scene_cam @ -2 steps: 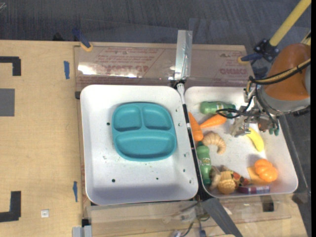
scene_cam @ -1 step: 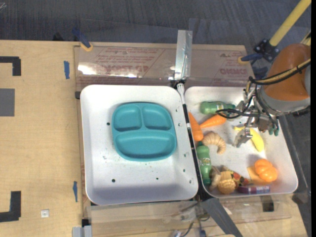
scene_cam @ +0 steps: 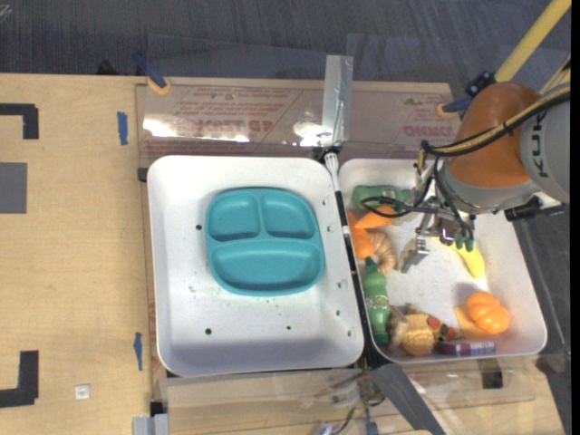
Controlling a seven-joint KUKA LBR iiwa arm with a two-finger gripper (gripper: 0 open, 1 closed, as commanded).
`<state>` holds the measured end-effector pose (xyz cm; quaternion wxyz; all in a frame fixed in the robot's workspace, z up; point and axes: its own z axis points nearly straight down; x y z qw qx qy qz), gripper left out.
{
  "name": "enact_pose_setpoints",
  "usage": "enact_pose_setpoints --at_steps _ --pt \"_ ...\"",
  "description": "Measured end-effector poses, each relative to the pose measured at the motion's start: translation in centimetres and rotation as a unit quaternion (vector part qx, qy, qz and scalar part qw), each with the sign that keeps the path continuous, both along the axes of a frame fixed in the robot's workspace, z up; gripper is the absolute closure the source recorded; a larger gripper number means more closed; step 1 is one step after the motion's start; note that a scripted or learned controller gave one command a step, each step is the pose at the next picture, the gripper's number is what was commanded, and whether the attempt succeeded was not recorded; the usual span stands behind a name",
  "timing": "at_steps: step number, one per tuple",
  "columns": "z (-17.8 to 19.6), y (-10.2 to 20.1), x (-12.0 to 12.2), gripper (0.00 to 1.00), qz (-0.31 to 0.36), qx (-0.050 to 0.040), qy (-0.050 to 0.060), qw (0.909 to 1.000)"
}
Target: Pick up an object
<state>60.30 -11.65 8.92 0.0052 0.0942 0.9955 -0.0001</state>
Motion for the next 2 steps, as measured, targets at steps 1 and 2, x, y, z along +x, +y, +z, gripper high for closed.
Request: enact_pose_setpoints --at_steps 1,2 --pt "2.6 -8.5 1.8 0.0 -0.132 0.0 0.0 0.9912" --pt "-0.1 -10.7 -2.7 0.0 -0.178 0.0009 0.0 0.984"
